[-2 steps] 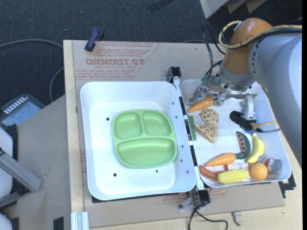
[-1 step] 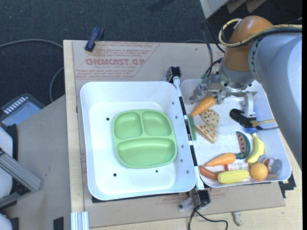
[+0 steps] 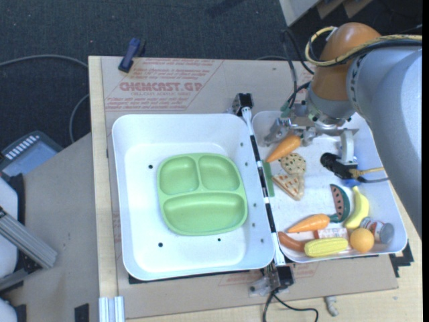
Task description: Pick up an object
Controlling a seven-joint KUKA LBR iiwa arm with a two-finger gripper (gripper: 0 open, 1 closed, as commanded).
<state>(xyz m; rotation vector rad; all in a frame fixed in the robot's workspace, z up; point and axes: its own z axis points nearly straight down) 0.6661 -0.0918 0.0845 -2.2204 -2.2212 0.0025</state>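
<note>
My gripper [image 3: 293,130] hangs over the far left corner of the right bin [image 3: 395,210]. An orange carrot [image 3: 283,147] lies slanted right below it, its thick end up against the gripper. Just in front of the carrot are a speckled cookie [image 3: 293,163] and a wedge-shaped sandwich slice [image 3: 289,184]. Toward the near right of the bin are a watermelon slice [image 3: 339,202], a banana [image 3: 360,207], a second carrot [image 3: 309,223], a red sausage [image 3: 288,241], a corn cob [image 3: 327,247], an orange [image 3: 362,239] and a small can [image 3: 384,231].
The left bin [image 3: 134,200] holds a green divided plate [image 3: 202,193]. A black clamp [image 3: 242,102] sits at the far end of the wall between the bins. The arm's thick grey body covers the right bin's far right side.
</note>
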